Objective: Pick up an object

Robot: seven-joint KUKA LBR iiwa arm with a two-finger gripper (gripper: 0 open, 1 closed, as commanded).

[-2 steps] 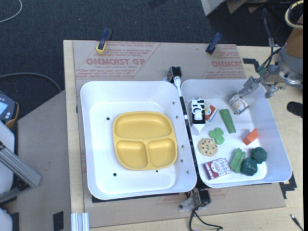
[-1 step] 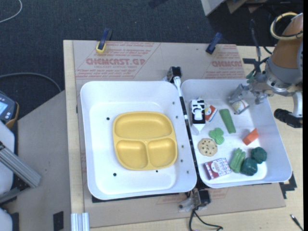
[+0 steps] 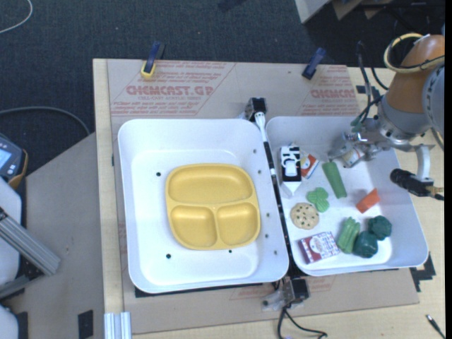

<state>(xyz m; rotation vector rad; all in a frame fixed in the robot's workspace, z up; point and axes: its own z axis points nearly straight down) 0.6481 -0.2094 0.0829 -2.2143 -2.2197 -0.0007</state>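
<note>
The worktop (image 3: 106, 189) carries two shallow white bins side by side. The left bin (image 3: 141, 147) holds a yellow divided tray (image 3: 212, 205) with three compartments, sitting near its middle. The right bin (image 3: 409, 249) holds a scatter of small toy food items.

Near the right bin's left wall stands a black-and-white carton (image 3: 290, 162), with a small white and orange piece (image 3: 308, 165) just beside it. A long green vegetable (image 3: 334, 179) lies slantwise near the bin's middle. Below it sit a small green leafy piece (image 3: 318, 199) and a round cookie (image 3: 305, 216). A red-and-white packet (image 3: 317, 247) rests near the front edge. Beside it are a light green piece (image 3: 348, 234) and two dark green pieces (image 3: 373, 236), close together. An orange carrot-like piece (image 3: 367, 201) lies apart, toward the right.

The grey arm (image 3: 413, 83) reaches in from the right, and its end effector (image 3: 351, 150) hovers over the back part of the right bin, just above the long green vegetable. Whether its jaws are spread or closed cannot be told from this angle, and nothing is seen between them.
</note>
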